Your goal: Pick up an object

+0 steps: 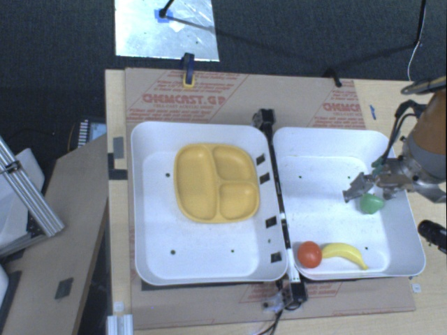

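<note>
Mostly plastic and cardboard, plus one shiny sheet.

Smooth white plastic bins, slightly glossy. Matt yellow plastic plate with compartments. Plasticky-looking banana, tomato and green object, smooth skins. Brown matt cardboard underneath with red print. Crinkly reflective foil-like sheet at top, over dark rough carpet-like floor.

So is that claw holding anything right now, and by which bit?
Cannot tell. The gripper sits right at a green object in the right bin, but a grip between its fingers isn't visible.
</note>
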{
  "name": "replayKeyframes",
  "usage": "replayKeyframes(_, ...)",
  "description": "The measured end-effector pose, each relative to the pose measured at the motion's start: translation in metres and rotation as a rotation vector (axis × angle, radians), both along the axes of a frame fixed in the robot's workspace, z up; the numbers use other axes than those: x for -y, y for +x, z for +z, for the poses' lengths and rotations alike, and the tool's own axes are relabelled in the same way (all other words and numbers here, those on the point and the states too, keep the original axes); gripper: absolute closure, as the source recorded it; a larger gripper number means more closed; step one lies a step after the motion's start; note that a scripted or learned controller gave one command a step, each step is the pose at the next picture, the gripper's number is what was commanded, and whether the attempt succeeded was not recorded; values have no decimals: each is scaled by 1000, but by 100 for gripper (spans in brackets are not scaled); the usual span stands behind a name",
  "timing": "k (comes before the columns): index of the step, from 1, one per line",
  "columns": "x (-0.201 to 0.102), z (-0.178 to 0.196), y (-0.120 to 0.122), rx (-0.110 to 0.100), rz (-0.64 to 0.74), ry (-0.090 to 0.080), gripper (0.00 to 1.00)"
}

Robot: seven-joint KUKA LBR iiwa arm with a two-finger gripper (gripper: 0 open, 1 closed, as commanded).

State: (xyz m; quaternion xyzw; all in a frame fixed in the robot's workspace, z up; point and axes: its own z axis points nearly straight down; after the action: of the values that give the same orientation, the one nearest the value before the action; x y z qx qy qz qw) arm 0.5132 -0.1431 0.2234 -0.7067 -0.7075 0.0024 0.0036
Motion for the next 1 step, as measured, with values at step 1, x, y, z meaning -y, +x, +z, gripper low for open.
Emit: replayKeyframes(1, 0, 5, 2, 10, 2, -2, 0)
